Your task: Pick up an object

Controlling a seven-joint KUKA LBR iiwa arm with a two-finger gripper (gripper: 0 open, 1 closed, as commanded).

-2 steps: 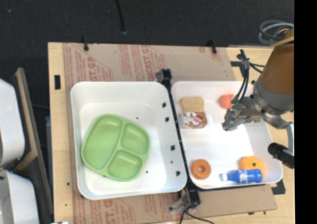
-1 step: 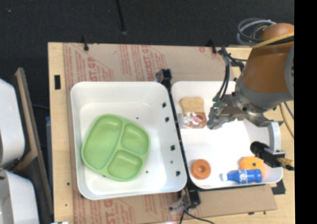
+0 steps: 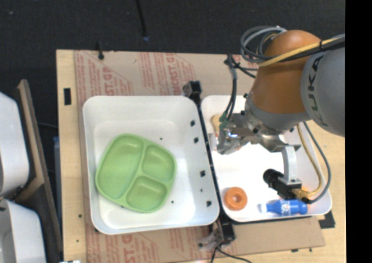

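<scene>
Plate (image 3: 135, 173), green and divided, lies in the left bin (image 3: 116, 115), just left of the right bin (image 3: 249, 170). Gripper (image 3: 228, 139) hangs over the right bin's left side; whether it grips anything cannot be told. Orange disc (image 3: 235, 198) sits in the right bin's near-left corner, blue tube (image 3: 286, 208) along its near edge. Judgement: the disc is nearest, so centre above it before descending, clear of the wall.

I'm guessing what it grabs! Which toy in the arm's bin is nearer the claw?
The orange round one, left of the blue one, lies nearer the gripper.
</scene>
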